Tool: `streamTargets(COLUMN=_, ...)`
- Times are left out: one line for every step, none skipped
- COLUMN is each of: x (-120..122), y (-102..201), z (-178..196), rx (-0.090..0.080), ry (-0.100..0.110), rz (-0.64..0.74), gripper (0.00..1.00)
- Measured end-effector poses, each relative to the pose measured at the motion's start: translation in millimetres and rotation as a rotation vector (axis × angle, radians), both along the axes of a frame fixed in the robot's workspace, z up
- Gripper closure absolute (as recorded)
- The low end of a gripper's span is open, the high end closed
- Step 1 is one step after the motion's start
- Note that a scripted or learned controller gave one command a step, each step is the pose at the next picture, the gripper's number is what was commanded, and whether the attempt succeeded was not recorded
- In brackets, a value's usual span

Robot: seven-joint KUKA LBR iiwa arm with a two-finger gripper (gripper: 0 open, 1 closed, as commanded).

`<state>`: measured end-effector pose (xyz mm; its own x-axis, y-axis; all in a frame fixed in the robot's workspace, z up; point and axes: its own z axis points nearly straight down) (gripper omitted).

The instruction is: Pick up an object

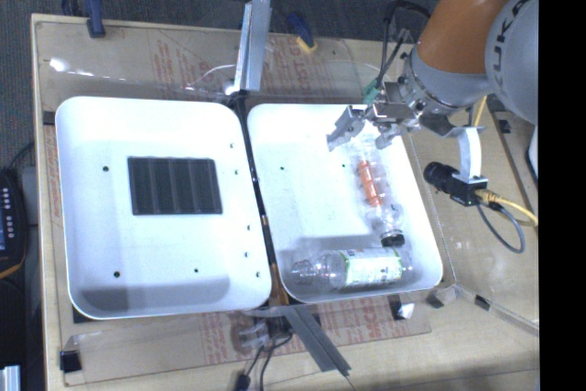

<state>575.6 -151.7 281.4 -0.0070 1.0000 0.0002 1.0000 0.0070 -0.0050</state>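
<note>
On the left of the desk (137, 339) sits the left bin (82, 197), a shallow white tray. A dark ribbed rectangular pad (174, 186) lies flat on its floor, a little left of the middle. A metal bar (252, 41) stands at the far edge of the desk, just above the seam where the two bins meet.

The right bin (293, 188) holds two clear plastic bottles. One bottle with a white and green label (352, 269) lies on its side along the near wall, its length running left to right. The other bottle, with an orange label (375, 192) and a dark cap at its near end, lies along the right side of the bin, pointing from far to near. The two are close at the near right corner — I cannot tell if they touch.

The gripper (366, 125) hovers over the far right part of this bin, just above the orange-label bottle's far end. Its fingers (343, 128) are spread apart and nothing is between them. The grey arm with the orange band (462, 5) comes in from the right.
</note>
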Motion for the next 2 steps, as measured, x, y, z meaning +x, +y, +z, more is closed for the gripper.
streamTargets(x=-7.5, y=-53.7, z=-26.4, rx=0.002, ry=-0.001, rz=0.192, gripper=0.0)
streamTargets(x=-19.0, y=-41.0, z=27.7, rx=-0.002, ry=-0.007, rz=0.454, gripper=0.0)
